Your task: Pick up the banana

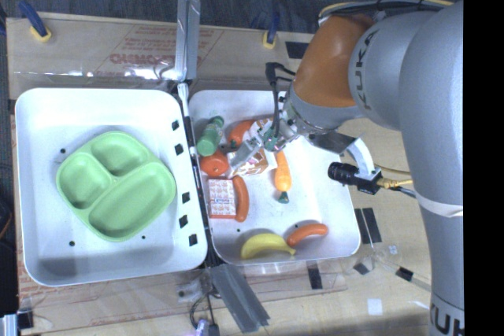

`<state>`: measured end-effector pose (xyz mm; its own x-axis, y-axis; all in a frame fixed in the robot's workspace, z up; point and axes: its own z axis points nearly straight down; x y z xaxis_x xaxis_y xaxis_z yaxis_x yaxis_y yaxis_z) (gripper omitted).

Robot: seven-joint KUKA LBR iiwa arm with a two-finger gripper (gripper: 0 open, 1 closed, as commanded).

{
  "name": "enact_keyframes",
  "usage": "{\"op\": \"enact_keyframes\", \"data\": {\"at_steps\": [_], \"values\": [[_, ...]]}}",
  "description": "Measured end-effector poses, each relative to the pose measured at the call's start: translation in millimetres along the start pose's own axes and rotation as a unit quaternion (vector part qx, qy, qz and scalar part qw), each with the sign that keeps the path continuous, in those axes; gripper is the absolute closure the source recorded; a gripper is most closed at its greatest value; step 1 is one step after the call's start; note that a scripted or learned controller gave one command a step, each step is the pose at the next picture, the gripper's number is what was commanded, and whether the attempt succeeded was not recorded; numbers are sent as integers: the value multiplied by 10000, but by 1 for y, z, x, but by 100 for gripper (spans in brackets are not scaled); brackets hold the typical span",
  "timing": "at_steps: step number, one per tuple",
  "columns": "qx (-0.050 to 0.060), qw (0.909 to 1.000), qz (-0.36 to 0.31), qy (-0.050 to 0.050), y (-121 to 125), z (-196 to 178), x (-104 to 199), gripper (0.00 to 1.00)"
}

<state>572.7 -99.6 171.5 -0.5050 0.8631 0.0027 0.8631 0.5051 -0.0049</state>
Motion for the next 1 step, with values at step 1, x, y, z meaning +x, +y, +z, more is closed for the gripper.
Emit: {"op": "enact_keyframes", "data": {"at_steps": [1], "values": [[2, 9937, -1122, 10, -47, -23, 24, 0]]}}
